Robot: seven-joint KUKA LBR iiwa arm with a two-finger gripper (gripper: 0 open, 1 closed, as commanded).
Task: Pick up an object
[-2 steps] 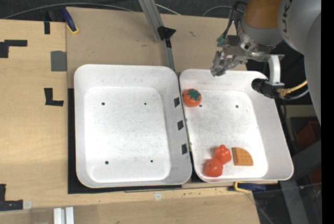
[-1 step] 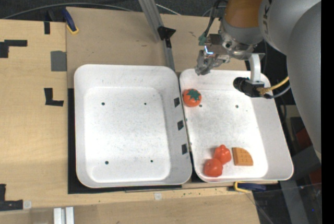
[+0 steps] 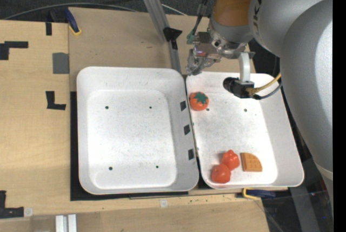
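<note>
Nearest the camera: wooden bench front edge, black tape marks on its left part. Left bin, white and shallow, speckled floor. Black clips sit on the seam between the two bins. Right bin holds four items. Tomato, orange-red with green top, lies at the bin's far left, just beside the seam; roundish, no clear long axis, green stem side faces up and slightly right. Near the front wall: red round piece touching a red pepper-like piece just behind it; together they line up diagonally, front-left to back-right. Tan waffle-like wedge just right of them, flat side toward the front, curved edge to the right. Gripper hangs over the far rim of the right bin, above and behind the tomato, apart from it; nothing seen between the fingers, open or closed cannot be told. Grey arm with orange band enters from the right.
</note>
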